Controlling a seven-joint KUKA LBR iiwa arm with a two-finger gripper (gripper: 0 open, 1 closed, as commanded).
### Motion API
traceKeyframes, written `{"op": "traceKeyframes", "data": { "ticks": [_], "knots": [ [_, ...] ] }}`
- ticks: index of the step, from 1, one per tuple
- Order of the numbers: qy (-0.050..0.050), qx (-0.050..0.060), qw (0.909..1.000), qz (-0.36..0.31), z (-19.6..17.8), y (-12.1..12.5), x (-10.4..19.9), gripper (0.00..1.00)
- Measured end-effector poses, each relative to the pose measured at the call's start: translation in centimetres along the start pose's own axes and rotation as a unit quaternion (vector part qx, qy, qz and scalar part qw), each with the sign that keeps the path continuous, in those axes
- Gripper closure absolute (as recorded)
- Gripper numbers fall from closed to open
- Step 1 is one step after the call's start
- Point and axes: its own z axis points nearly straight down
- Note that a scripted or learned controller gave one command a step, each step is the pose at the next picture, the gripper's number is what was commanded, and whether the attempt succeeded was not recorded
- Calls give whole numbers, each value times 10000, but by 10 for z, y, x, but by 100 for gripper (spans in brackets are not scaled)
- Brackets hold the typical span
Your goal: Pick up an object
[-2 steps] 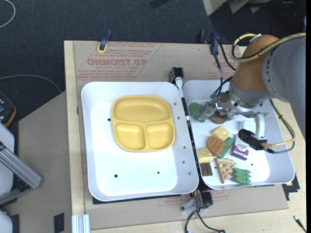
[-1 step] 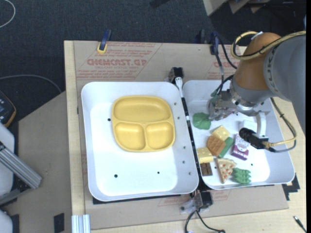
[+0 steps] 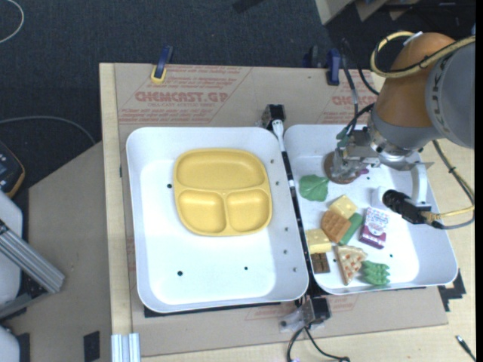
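The right bin point(image 3: 434, 256) holds a cluster of toy food. A green leaf-shaped piece point(image 3: 313, 187) lies near its left wall. Below it sit a yellow cheese wedge point(image 3: 343, 206), a brown waffle piece point(image 3: 333, 223) and a purple-and-white packet point(image 3: 374, 227). Nearer the front lie a pizza slice point(image 3: 349, 263), a small brown block point(image 3: 320, 262) and a green toy point(image 3: 375, 273). My gripper point(image 3: 344, 164) hangs over the upper part of this bin, just right of the green leaf piece and above the cheese wedge.
The left bin point(image 3: 151, 225) carries a yellow three-compartment plate point(image 3: 223, 190). A black divider clamp point(image 3: 275, 116) sits between the bins at the back. Cables trail from the arm across the right bin's right side.
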Motion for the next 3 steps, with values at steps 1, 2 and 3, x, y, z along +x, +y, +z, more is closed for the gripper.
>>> {"op": "traceKeyframes", "data": {
  "ticks": [1,2,3],
  "knots": [
    [-1,-11,10000,-4,-63,-3,2,100],
    [0,-1,10000,-4,-80,-2,2,100],
    [11,38,10000,-9,-84,-28,31,100]
  ]
}}
